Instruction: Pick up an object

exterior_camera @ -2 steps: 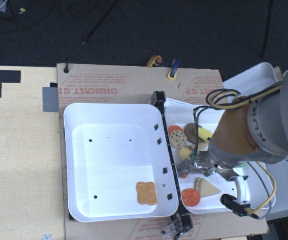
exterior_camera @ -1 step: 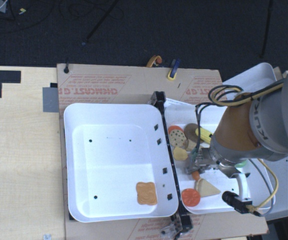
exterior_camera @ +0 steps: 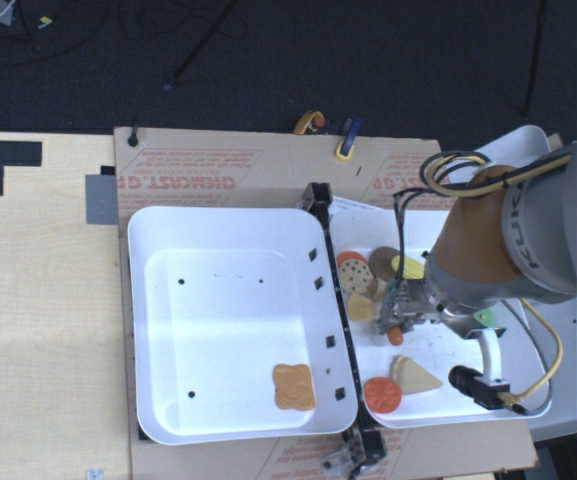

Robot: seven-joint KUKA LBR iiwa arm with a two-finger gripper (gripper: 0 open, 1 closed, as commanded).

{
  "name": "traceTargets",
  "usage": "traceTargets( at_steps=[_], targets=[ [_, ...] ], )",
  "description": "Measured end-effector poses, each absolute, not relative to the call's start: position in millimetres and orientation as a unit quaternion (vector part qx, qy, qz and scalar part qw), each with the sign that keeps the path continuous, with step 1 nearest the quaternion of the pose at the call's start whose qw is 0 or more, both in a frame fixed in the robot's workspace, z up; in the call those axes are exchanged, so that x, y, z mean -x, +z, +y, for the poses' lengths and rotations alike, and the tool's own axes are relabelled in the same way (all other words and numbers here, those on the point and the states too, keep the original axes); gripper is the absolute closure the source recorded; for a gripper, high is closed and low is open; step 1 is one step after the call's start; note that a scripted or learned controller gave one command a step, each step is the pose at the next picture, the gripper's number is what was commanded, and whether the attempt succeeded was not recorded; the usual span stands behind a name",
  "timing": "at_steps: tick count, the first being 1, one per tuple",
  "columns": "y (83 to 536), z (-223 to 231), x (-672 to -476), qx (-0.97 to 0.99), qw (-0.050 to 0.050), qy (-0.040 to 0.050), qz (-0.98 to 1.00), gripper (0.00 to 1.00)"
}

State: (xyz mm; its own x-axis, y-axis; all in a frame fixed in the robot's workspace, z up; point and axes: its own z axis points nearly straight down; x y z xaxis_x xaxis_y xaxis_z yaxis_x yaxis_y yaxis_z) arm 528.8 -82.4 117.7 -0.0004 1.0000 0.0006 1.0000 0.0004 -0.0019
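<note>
Pincer (exterior_camera: pixel 398 318) low in right bin (exterior_camera: pixel 423 415), among toy foods; grip state unclear.

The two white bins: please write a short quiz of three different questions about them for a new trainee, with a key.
1. True or false: the tan waffle-shaped toy lies in the left bin.
2. Which lies nearest the front rim of the right bin? A) red ball B) yellow piece C) brown disc
3. Fill in: the gripper hangs over the ___ bin, beside the divider.

Key: 1 true; 2 A; 3 right.
</note>
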Motion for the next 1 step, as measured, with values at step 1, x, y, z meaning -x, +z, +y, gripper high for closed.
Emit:
traceTargets(
  at_steps=[1],
  targets=[
    [191.9, -31.6, -590.2, 0.705, -0.002, -0.0027, -0.709, 1.00]
  ],
)
